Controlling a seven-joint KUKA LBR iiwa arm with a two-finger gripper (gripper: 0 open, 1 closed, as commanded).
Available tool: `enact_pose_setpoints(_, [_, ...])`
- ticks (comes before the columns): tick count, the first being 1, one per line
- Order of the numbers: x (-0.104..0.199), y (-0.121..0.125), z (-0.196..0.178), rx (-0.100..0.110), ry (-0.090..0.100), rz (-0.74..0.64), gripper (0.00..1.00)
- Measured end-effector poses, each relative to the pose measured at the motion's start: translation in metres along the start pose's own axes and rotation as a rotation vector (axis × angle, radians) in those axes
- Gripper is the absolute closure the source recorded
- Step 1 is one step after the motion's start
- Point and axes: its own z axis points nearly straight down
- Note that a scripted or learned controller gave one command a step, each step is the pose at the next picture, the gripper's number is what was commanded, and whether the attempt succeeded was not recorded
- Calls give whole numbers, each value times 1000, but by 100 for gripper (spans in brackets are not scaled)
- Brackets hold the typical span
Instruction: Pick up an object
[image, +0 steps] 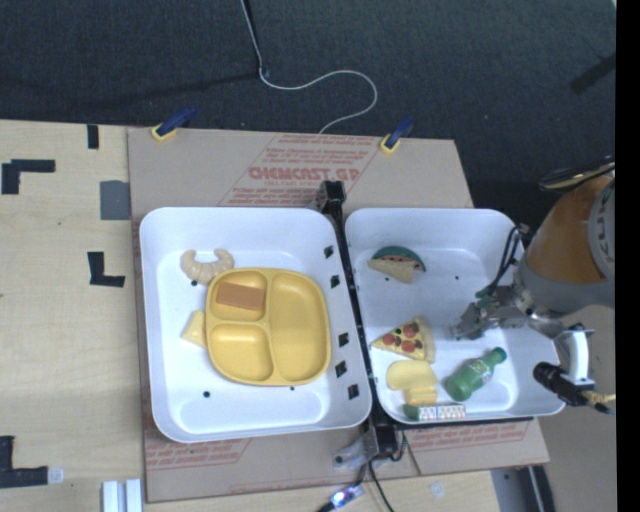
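The right bin (440, 225) holds a watermelon slice (397, 265) near its back, a pizza slice (405, 340) in the middle, a pale yellow block (411, 377) and a green bottle (474, 373) lying at the front. My gripper (478, 318) hangs low over the right side of this bin, just above the bottle and to the right of the pizza slice. It touches none of them as far as I can see. The grey arm with its orange band (570, 240) reaches in from the right.
The left bin (165, 235) holds a yellow divided plate (290, 335) with a brown toast piece (240, 295), a croissant (205, 263) and a yellow wedge (193, 328). A small white strip (438, 411) lies on the right bin's front rim.
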Motion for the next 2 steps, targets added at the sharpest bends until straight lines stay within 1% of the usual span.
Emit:
enact_pose_setpoints(1, [-4,5,-43,0,2,1,100])
enact_pose_setpoints(2, [-3,0,-87,-1,2,1,100])
